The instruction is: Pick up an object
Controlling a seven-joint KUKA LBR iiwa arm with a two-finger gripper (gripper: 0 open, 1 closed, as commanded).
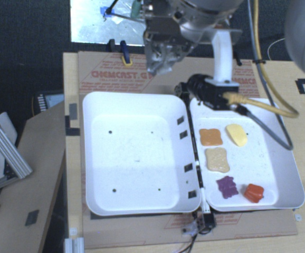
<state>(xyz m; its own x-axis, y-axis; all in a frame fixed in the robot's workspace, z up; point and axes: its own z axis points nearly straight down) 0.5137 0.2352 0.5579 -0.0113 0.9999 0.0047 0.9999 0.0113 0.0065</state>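
The claw (pixel 159 63) hangs over the printed cardboard sheet (pixel 110 74), just past the far rim of the left bin (pixel 92 141), near that bin's far right corner. Whether it is open or closed cannot be told from this angle, and nothing can be seen gripped in it.

All the things to pick lie in the right bin (pixel 292 186), at about five o'clock from the claw and well apart from it. Nearest is a flat orange piece (pixel 211 136). A pale yellow piece (pixel 237 134) lies just beside it at three o'clock. A tan piece (pixel 217 159) lies close to the orange one at six o'clock. Further out the same way are a purple piece (pixel 227 186) and, at its three o'clock, a red block (pixel 254 192) near the bin's near rim.

Between the claw and these pieces run the two bins' adjoining rims, with a row of small dark clips (pixel 183 135) along the seam. At nine o'clock from the claw, a blue-and-yellow clamp (pixel 125 52) sits at the cardboard's far edge.
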